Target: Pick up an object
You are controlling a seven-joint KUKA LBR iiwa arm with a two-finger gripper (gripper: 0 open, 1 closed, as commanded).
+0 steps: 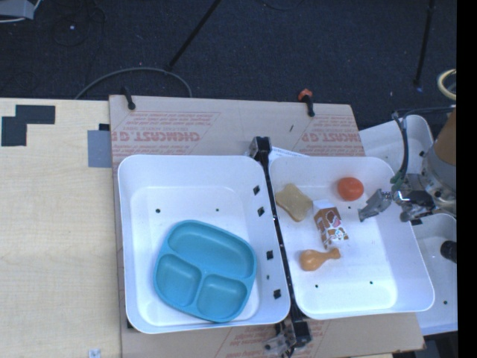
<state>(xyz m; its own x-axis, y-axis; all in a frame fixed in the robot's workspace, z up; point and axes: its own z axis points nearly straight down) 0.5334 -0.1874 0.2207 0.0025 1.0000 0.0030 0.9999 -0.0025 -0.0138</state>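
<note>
place: robot lab | cues: clamped cardboard [223, 129], paired white bins [134, 200], floor cables [134, 77]

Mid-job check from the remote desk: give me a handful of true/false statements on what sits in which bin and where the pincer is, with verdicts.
1. The blue divided tray lies in the left bin. True.
2. The orange-red ball sits in the left bin. False: it sits in the right bin, near its far right corner.
3. The pincer is over the right bin's right edge. True.
4. The pincer holds the small brown-and-white packet. False: the packet lies on the bin floor, apart from it.
5. The tan sponge-like block lies in the right bin near the divider. True.
6. The orange drumstick-shaped toy rests on the blue tray. False: it lies in the right bin.
</note>
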